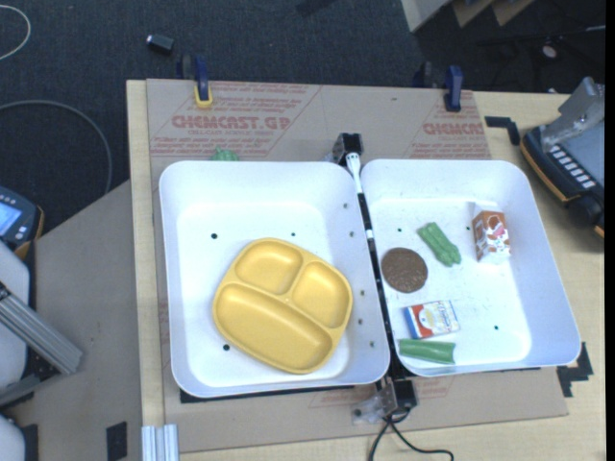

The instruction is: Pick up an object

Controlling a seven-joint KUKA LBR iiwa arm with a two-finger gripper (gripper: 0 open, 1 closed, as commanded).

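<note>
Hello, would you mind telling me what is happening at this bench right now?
Nothing is being handled at this moment. The left bin holds a yellow divided plate. The right bin holds five small things lying apart from one another: a brown round disc, a green pod, a small red and white carton, a flat white packet and a longer green piece near the front wall. The pick has not begun; any of these is still free to grasp.
</note>
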